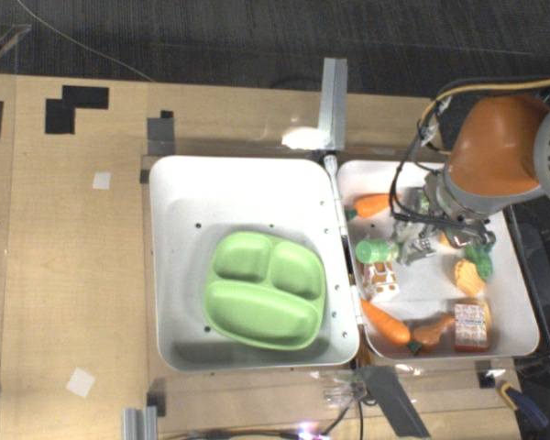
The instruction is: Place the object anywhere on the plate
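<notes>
Carrots [386, 320], box [471, 325] crowding right bin [522, 337]

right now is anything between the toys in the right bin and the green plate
Only the two bins' adjoining walls separate the toys from the green plate. The plate's compartments look bare. The gripper is over the right bin.

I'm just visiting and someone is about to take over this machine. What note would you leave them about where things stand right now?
Gripper: low in the right bin, over the toy food; whether its fingers are open or shut cannot be made out, and nothing is seen held.
Plate: green, three compartments, in the left bin, nothing on it.
Right bin items: a carrot at the top, a second carrot at the bottom, a green piece, a small box, other toy foods.
Done: nothing placed yet.
Left: grasp one item, carry it left, set it on the plate.
</notes>
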`<state>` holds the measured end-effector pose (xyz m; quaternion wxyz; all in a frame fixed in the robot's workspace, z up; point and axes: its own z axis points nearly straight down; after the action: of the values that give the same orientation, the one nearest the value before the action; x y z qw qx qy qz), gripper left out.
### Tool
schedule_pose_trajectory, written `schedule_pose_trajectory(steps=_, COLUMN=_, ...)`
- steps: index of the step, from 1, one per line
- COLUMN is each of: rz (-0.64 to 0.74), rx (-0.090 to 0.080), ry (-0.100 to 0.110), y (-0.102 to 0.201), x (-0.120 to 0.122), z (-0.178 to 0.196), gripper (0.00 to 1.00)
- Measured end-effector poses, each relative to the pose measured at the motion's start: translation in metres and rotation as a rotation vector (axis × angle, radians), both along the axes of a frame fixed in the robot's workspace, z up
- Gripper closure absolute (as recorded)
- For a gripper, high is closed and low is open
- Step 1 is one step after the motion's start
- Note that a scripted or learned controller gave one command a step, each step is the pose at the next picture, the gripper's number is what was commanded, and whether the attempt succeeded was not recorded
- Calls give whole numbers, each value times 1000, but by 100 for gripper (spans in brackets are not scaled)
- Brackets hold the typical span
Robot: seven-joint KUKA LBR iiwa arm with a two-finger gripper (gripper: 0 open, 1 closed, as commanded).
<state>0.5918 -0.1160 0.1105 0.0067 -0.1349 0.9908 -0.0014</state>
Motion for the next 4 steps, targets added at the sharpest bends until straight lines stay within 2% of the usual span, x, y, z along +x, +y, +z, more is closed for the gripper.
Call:
schedule_pose_trajectory(steps=1, rz=-117, rx=2, ry=-2, y=-24, x=63, z=54, gripper=100)
schedule_pose_trajectory(steps=2, rz=174, rx=-4, ry=5, y=-92, x=-38, z=64, gripper=100)
schedule_pose_trajectory(steps=3, rz=391, rx=-2, ry=4, y=-88, x=30, z=25, gripper=100)
schedule_pose_trajectory(steps=4, rz=595, rx=-3, ry=17, y=-92, x=79, z=-15, gripper=100)
